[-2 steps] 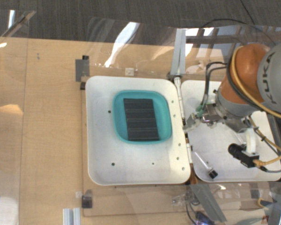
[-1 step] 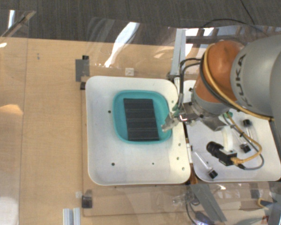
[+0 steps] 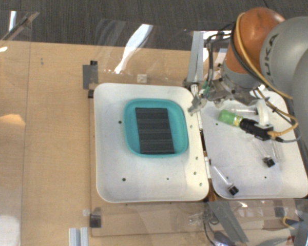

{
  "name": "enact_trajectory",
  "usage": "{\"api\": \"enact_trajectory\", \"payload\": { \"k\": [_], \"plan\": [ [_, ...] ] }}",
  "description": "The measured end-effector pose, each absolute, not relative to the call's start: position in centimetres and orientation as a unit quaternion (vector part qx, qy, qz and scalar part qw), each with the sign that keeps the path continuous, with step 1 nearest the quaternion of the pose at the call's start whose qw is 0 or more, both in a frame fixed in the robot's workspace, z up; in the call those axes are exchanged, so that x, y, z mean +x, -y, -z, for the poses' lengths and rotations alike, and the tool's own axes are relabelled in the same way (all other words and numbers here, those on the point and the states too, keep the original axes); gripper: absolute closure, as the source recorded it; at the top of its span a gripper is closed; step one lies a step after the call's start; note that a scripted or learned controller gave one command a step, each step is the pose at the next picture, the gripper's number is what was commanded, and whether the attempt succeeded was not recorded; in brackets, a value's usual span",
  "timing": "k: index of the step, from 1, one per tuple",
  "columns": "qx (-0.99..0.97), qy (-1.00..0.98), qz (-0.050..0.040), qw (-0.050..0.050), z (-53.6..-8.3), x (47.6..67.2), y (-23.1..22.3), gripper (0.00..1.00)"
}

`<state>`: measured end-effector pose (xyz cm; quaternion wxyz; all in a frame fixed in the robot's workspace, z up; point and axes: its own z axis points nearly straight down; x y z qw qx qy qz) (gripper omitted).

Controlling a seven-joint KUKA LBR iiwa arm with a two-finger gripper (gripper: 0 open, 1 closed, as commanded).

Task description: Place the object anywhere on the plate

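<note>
Lying green object (image 3: 228, 118), perhaps cylindrical

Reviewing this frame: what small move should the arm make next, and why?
Probably lift the end effector straight up and away. The dark ridged block already lies flat inside the teal plate in the left bin, and the end effector sits at the seam between bins, apart from it.

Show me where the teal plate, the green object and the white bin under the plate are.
teal plate (image 3: 130, 129): camera view, on its left rim.
green object (image 3: 227, 118): camera view, on its green body.
white bin (image 3: 143, 181): camera view, on bare floor below the plate.
</note>
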<state>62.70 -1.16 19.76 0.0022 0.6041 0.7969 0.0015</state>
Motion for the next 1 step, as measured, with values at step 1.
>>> {"api": "enact_trajectory", "payload": {
  "k": [1],
  "plan": [
    [0.591,-0.807,-0.0021,0.002,-18.57,61.73,-4.43,0.0]
  ]
}}
